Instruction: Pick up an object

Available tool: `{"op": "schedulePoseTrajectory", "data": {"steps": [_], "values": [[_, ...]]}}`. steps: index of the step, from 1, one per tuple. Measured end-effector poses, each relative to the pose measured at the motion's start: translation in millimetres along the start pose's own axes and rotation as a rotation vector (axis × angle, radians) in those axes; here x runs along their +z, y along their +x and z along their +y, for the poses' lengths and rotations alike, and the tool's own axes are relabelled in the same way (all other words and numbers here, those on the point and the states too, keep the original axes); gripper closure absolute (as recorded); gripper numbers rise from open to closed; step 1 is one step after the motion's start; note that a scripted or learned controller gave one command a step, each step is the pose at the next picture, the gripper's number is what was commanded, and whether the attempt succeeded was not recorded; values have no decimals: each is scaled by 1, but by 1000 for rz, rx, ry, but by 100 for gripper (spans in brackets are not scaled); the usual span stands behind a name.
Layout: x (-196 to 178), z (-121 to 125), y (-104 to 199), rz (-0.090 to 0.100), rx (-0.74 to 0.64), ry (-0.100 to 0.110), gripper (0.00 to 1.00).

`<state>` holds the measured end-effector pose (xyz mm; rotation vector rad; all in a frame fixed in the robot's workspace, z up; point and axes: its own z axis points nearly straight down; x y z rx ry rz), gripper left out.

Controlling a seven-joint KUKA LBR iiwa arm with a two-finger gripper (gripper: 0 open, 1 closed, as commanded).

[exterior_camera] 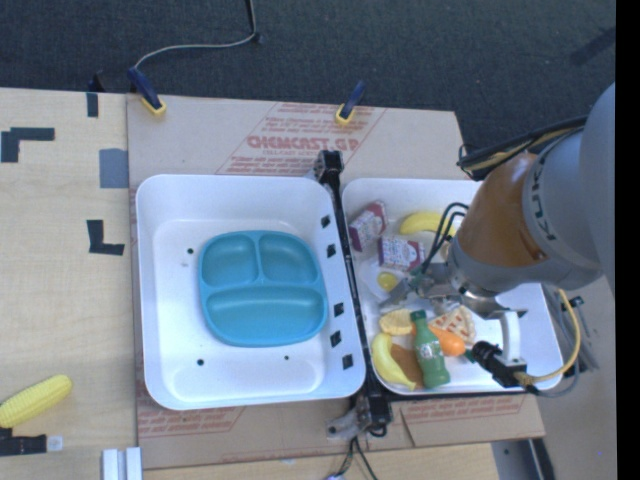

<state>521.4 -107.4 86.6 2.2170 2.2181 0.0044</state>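
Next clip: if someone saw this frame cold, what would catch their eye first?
Probably the blue divided plate, lying alone in the left bin. Next, the grey arm with its orange band reaching in from the right, its claw low over the right bin, which is crowded with toy food: a green bottle, bananas, small packets. A yellow corn cob lies apart on the bench at lower left.
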Motion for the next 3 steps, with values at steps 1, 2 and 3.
{"op": "schedulePoseTrajectory", "data": {"steps": [1, 2, 3], "values": [[1, 76, -3, 0, -1, 0, 0], [2, 117, 0, -2, -1, 20, 0], [-7, 117, 0, -4, 0, 14, 100]]}}
